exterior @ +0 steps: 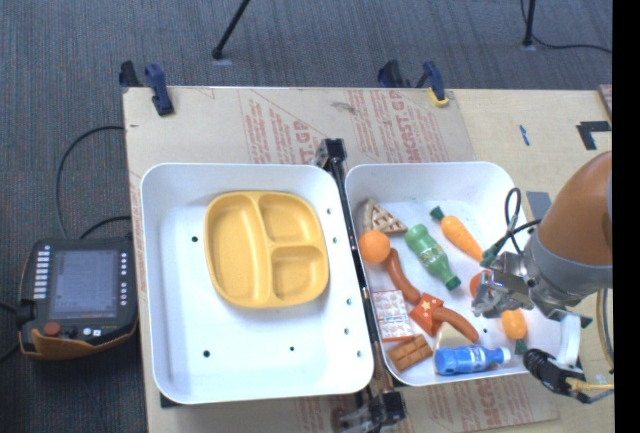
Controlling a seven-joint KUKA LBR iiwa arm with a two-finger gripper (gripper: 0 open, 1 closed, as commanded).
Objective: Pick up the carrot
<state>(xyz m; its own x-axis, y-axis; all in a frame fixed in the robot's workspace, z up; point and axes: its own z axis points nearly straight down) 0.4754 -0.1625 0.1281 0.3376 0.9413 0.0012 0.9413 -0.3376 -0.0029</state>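
We cannot tell how the gripper (497,296) is set, since the tool is a dark tangle low in the right bin (470,171), near its right wall and under the orange-banded arm (580,231). The carrot (458,234) lies just up and left of it, apart from it, on the bin floor with its green top toward the far wall and its tip toward the gripper. A green bottle (431,256) lies just beside it on the left, roughly parallel. To do this well, we judge we should come down over the carrot's thick middle, close across its width, and keep off the bottle. An orange ball (374,247), a sausage (403,277) and a blue bottle (470,359) are well clear.
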